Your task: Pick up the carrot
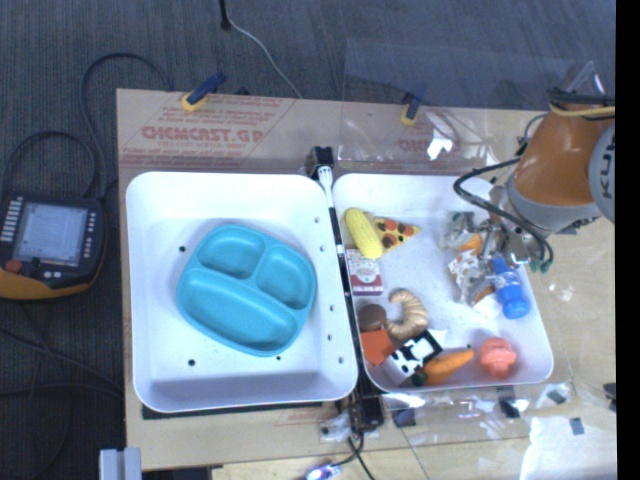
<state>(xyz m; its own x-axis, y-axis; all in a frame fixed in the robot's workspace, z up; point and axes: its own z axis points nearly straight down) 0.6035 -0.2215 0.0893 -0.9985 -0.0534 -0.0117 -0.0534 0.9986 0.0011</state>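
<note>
Carrot lies in the R bin, near its front edge, orange body w/ green end pointing left, roughly horizontal w/ a slight tilt. It's just beside a black-and-white checkered piece on its left and a pink-red round item on its right. Gripper is over the far-right part of the same bin, well apart from the carrot, hanging under the orange band of the arm. Can't tell how wide the fingers stand or whether anything is between them; the metal parts blur w/ clutter beneath, incl. a blue bottle-like item. Other stuff in R bin: corn cob at upper left, pizza slice touching it, croissant-like pastry mid-bin, small red-white box along the left wall. L bin holds a blue divided plate, three compartments, sitting about centre. Teach pendant sits on the floor left of the bench.
</note>
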